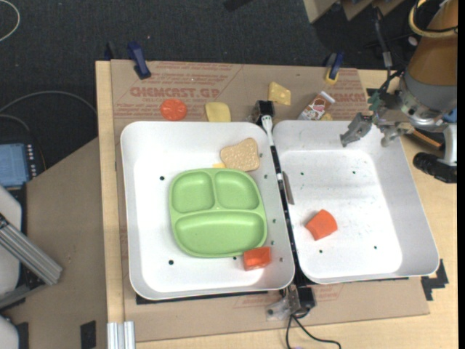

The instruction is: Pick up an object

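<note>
The gripper (370, 129), fingers spread and holding nothing, hovers at the right bin's (407, 217) far edge; the orange block (321, 224) lies nearer the camera, leftward

arm (436, 57): cut off by right edge, upper part out of frame | tool (370, 128): small, finger state unreadable | packet (315, 108): print too small to read | yellow bit (219, 165): mostly hidden behind green tray (216, 212) | desk (109, 195): lettering partly covered by bins
</note>
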